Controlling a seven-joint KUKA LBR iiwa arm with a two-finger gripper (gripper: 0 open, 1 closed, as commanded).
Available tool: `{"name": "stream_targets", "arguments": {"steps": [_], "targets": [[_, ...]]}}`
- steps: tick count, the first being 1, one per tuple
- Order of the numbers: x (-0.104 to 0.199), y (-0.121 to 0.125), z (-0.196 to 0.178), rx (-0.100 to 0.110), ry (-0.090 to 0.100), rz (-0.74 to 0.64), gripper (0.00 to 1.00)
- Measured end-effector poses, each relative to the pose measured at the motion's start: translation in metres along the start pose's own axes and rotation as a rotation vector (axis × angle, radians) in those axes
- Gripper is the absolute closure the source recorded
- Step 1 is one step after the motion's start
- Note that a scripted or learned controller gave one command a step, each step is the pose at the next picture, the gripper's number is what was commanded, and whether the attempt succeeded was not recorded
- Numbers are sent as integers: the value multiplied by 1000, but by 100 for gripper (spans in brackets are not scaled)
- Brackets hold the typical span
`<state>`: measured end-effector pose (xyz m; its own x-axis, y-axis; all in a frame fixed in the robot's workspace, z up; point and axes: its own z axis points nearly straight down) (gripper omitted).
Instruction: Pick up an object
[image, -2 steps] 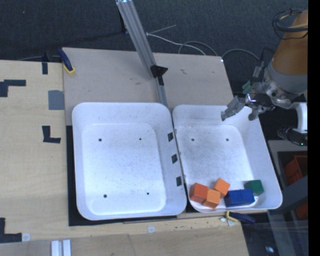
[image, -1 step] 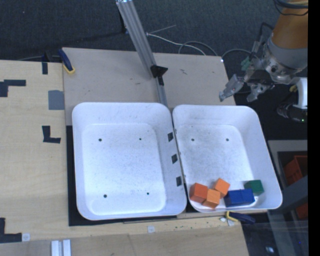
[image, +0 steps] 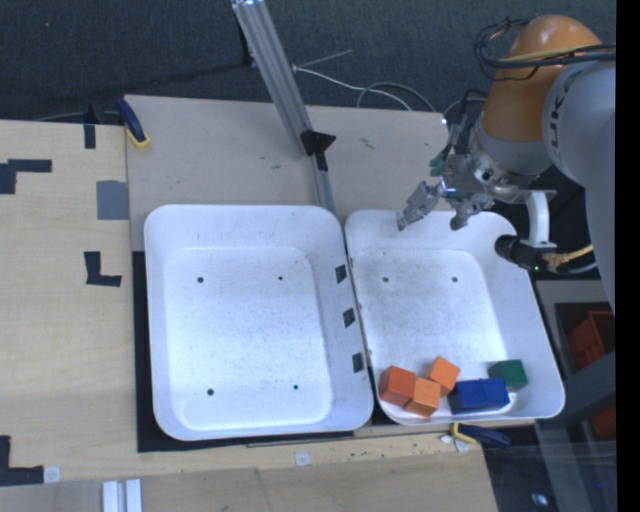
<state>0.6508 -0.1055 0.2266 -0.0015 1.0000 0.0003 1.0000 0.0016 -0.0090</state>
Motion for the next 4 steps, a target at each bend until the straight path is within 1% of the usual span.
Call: {"name": "stream_targets", "arguments": {"steps": [1, 2, 3, 4], "targets": [[17, -47, -36, -9, 1, -1, 0], [13, -85, -39, -6, 0, 0, 0], [45, -76, -88, -13, 0, -4, 0], [33, -39, -82, -10, -3, 0, 0]]}}
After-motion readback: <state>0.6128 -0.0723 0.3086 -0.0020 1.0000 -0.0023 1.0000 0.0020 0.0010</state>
